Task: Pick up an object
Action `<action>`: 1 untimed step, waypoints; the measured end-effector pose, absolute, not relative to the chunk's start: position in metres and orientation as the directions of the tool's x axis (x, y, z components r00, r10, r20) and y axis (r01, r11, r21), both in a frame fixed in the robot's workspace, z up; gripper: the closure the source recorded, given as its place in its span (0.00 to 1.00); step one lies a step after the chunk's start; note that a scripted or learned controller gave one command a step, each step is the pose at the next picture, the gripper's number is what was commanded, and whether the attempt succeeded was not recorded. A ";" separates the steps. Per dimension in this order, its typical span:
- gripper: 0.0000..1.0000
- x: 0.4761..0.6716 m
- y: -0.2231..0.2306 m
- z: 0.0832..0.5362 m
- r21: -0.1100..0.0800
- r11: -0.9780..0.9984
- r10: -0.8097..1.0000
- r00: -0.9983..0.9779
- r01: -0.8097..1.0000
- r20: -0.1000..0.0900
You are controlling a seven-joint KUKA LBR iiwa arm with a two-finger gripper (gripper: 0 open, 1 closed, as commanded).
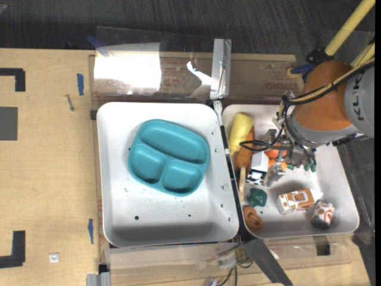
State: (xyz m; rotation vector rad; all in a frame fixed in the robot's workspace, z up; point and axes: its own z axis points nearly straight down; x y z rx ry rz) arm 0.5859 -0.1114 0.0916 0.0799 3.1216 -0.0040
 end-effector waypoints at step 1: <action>0.00 0.569 -0.105 0.089 -0.001 0.989 0.148 -0.989 0.148 -0.009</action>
